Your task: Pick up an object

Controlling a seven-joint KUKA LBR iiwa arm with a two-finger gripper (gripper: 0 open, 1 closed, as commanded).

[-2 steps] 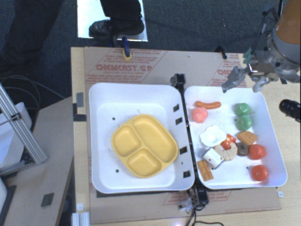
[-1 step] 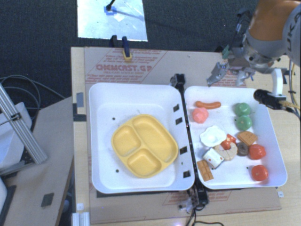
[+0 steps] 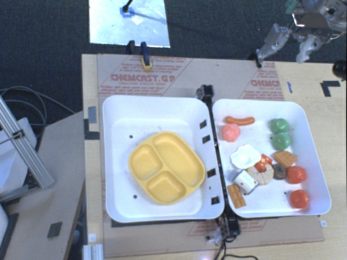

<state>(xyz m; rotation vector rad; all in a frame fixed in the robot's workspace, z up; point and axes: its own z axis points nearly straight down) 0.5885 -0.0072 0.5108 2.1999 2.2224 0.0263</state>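
**Gripper**: mine, at the upper right of the frame, above the bench's far edge and well apart from both bins. Jaws stand spread, nothing between them; one finger reaches down-left, the other sits to its right.

**Right bin**: lower right of me, holding all the small goods.
- Sausage, upper left corner of the bin, lying level and alone. Slim, with room on both long sides; I judge it the easiest grasp.
- Pink ball, just below the sausage. Round, likely to roll off a poor close.
- Two green balls, upper right, touching each other.
- White piece, centre, flat; hard to get under.
- Heap of brown, red and white bits below it, all touching. Avoid: fingers would foul neighbours.
- Two red balls, lower right, near the wall.
- Waffle, lower left, flat against the floor.

**Left bin**: centre of frame, holding a yellow tray. Not my concern.

**Method, as I judge it:** travel down-left over the right bin, set my jaws across the sausage's short width, descend straight, close only when low.
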